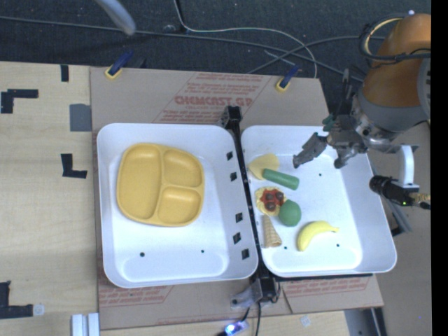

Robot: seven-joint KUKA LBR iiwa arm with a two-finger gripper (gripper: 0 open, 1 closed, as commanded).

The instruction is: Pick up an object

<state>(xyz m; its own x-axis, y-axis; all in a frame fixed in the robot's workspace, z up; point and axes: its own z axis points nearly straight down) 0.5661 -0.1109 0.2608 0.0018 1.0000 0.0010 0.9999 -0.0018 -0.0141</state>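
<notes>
My gripper [323,157] hangs over the upper right part of the right bin [364,215], its two dark fingers spread open with nothing between them. To its left and below lie the toy foods: a green cucumber [281,179] resting on a pale yellow piece [260,165], a small pizza slice with red topping [269,200], a green round fruit [290,213], a waffle cone [271,232] and a yellow banana [314,234]. The nearest fingertip stands a little right of the cucumber's end.
The left bin [126,257] holds a yellow divided plate [159,185]. A black divider [240,187] runs between the bins. Cables cross the dark floor behind the bench, and the arm's orange band [409,37] rises at the upper right.
</notes>
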